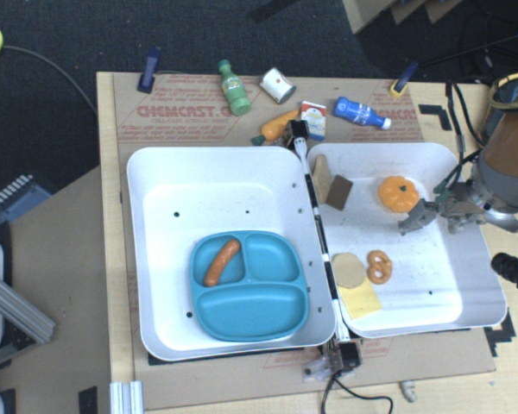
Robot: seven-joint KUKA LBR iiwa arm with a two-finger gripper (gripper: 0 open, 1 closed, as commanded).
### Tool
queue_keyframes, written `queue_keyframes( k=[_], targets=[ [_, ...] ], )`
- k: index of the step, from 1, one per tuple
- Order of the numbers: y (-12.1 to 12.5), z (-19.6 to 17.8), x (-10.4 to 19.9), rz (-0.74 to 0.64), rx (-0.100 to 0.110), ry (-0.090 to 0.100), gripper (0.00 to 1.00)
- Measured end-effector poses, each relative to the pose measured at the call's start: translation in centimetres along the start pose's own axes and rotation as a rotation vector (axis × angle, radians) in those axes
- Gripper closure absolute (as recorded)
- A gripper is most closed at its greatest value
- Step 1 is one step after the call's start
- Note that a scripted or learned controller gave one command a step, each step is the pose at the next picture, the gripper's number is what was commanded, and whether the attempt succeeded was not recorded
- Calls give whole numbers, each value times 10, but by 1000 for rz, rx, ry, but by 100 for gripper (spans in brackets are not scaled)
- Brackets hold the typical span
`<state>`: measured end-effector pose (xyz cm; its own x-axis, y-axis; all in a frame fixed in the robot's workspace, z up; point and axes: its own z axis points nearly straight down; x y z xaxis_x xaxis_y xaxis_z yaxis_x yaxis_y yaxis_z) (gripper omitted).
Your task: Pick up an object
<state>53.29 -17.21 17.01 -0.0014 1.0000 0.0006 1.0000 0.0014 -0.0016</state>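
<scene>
So the gripper [421,216] is low in the right bin [432,304], just right of the orange pumpkin-looking thing [398,193]. Honestly can't tell if its fingers are apart or together, they're just a grey blur, and most of the arm [501,158] is cut off at the right edge. Nearer in that bin: a pretzel [379,266], a tan round slice [348,270] and a yellow cheese square [360,300]. The left bin [155,231] has a blue divided plate [250,287] with a sausage [222,261].
</scene>
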Motion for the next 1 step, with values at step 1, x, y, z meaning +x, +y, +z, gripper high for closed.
queue_keyframes(
  k=[1],
  targets=[
    [-14,55,60,0,1,1,0]
  ],
)
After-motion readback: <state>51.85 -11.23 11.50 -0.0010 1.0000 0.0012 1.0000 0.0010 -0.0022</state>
